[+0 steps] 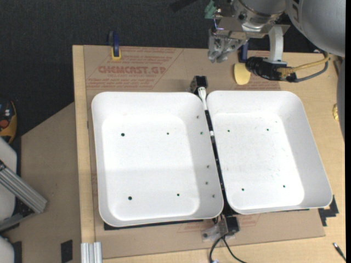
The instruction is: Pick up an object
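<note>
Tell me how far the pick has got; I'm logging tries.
Done: nothing looks picked. In hand: the gripper hangs above the bench beyond the bins, and I see nothing between its fingers. A pale yellow object lies on the board just right of it, outside the right bin. Left: the whole pick.

Two shallow white plastic bins, left (104,163) and right (312,147): open floors, free from above; black clip strip (211,147) between them.
</note>
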Controlling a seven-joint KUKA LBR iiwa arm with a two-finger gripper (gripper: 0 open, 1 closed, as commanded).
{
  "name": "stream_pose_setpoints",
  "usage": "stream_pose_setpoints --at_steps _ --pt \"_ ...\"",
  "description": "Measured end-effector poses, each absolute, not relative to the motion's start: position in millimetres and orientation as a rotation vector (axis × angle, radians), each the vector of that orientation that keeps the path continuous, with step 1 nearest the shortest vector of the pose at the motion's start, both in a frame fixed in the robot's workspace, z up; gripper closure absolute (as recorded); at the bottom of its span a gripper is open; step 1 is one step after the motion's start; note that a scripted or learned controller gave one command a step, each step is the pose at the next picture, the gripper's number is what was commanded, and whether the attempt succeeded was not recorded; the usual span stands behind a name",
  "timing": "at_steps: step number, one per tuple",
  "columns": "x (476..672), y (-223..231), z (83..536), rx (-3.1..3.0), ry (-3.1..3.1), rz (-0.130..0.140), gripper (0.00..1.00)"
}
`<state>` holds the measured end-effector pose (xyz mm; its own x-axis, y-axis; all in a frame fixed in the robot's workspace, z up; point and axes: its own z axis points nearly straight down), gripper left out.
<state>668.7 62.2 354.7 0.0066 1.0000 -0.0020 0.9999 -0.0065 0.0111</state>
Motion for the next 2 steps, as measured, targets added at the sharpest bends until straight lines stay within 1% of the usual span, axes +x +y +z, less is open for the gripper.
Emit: stream_pose_setpoints --at_steps 1,2 --pt "665.1 133.7 288.6 2.219 2.232 -0.006 1.0" --pt "667.3 87.3 332.5 2.222 2.213 0.007 1.0"
